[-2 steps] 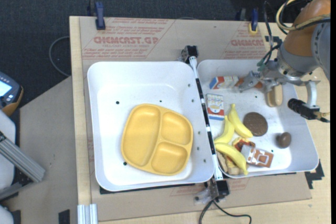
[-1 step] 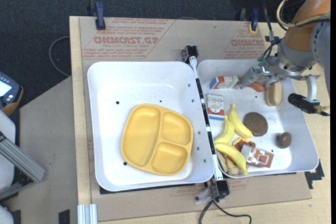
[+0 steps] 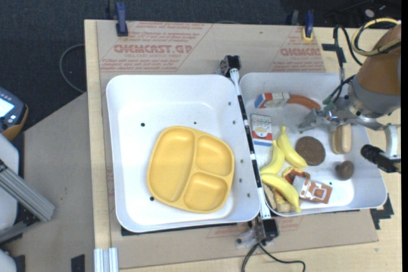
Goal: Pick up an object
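The right bin (image 3: 376, 197) holds the candidate objects. Two bananas (image 3: 280, 169) lie along its left wall, near the front. A round brown cookie-like disc (image 3: 310, 150) sits at the bin's centre, just beside the bananas. A tan bread-roll-shaped item (image 3: 342, 137) lies to the right of the disc, and a small brown nut-like object (image 3: 345, 169) rests nearer the front right corner. A small carton (image 3: 261, 127) and a red-and-white package (image 3: 272, 99) occupy the back left area. The pincer (image 3: 317, 118) is positioned above the bin's back half, behind the disc; its opening state cannot be determined. The left bin (image 3: 127, 105) contains a yellow compartment tray (image 3: 190, 168).
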